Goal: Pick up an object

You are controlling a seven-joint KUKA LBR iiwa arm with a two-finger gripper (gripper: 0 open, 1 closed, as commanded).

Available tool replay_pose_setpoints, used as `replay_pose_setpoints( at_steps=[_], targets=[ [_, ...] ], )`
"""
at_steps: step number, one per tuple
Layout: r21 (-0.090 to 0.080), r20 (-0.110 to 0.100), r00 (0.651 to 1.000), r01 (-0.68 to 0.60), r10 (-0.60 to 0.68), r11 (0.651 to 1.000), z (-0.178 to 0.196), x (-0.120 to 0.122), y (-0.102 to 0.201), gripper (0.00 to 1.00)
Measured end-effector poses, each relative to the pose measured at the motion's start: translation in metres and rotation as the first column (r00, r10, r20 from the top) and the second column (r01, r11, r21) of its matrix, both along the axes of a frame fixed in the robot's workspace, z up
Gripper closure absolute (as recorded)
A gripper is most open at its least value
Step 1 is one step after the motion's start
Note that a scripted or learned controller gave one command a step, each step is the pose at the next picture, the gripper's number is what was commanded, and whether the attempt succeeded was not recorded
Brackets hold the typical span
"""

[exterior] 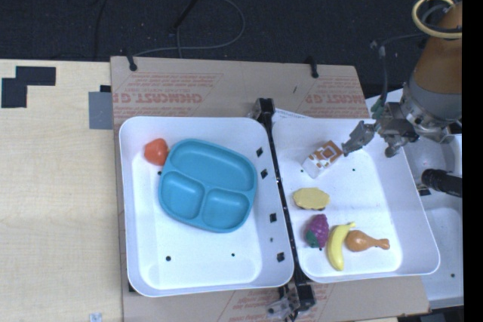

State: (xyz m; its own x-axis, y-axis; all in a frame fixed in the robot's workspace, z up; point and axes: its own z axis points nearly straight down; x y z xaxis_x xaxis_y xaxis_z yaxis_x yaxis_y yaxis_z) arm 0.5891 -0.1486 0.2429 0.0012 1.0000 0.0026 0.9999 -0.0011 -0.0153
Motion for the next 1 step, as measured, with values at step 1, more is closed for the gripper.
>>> replay_pose_setpoints(
  at_steps=[1],
  targets=[
    [-0.002,0.012,1.000,-0.002,0.002,1.000,0.0074,0.0022,-0.0001,0.00]
  ],
)
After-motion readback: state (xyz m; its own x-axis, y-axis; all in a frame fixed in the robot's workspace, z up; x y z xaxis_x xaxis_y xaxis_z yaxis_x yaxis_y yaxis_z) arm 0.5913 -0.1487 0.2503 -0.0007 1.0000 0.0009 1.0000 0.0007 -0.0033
